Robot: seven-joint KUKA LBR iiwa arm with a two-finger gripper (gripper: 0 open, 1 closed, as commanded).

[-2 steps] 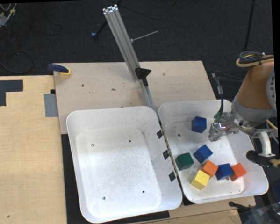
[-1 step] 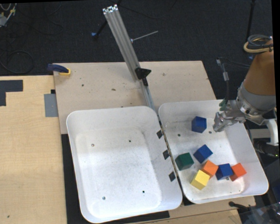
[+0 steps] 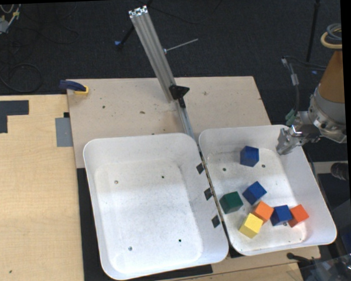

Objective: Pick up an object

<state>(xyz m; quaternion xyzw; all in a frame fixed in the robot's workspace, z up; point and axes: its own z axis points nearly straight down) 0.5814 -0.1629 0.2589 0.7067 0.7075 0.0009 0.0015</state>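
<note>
The hand (image 3: 287, 139) hangs over the far right rim of the right bin (image 3: 318, 185), and whether its two prongs stand apart or together cannot be told at this size; nothing shows between them. The nearest candidate is the blue cube (image 3: 249, 156), lying alone on the bin floor just to the hand's left and a little nearer the camera. Judging by its sharp edges and matte faces, it is probably a small, light, rigid block, not fragile and not especially slippery, so a firm pinch across two opposite flat sides should hold it. It has no long axis (a cube is as wide as it is tall); it sits flat but turned on the floor, one corner pointing toward the camera, so the hand would likely need to rotate to meet a pair of faces squarely. Farther from the hand, toward the camera, the others crowd together: a second blue cube (image 3: 254, 192), a green cube (image 3: 230, 202), an orange cube (image 3: 263, 210), a yellow cube (image 3: 251, 224), a dark blue cube (image 3: 280, 215) touching a red-orange cube (image 3: 298, 214). Those leave less room beside their faces.
</note>
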